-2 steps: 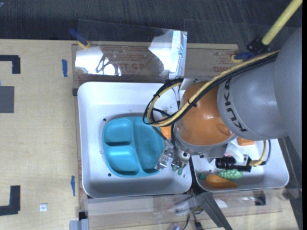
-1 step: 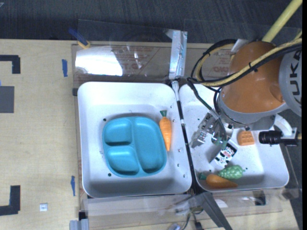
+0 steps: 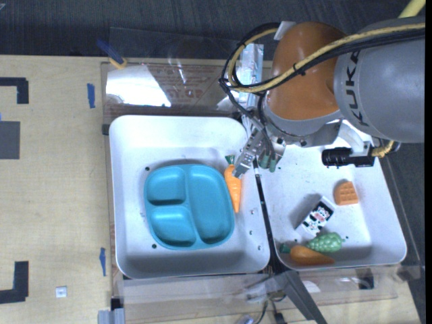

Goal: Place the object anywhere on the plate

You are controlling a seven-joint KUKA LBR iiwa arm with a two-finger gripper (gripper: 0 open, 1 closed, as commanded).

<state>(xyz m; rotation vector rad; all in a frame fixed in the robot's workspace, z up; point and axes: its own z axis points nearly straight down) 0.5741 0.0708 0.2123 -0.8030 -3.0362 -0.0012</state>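
A blue three-compartment plate (image 3: 189, 204) lies in the left bin (image 3: 128, 147). An orange toy carrot (image 3: 233, 186) with a green top lies beside the plate's right rim, touching or slightly overlapping its edge, close to the divider between the bins. My gripper (image 3: 258, 160) hangs over that divider, just up and to the right of the carrot's green top. Its fingers (image 3: 246, 159) look spread apart and open, with nothing between them. The left fingertip is very near the carrot's top.
The right bin (image 3: 385, 214) holds an orange ridged piece (image 3: 347, 193), a black and white object (image 3: 316, 217), a green knobbly toy (image 3: 326, 241) and a second orange carrot-like toy (image 3: 309, 254). The arm's grey and orange body overhangs the right bin's far side.
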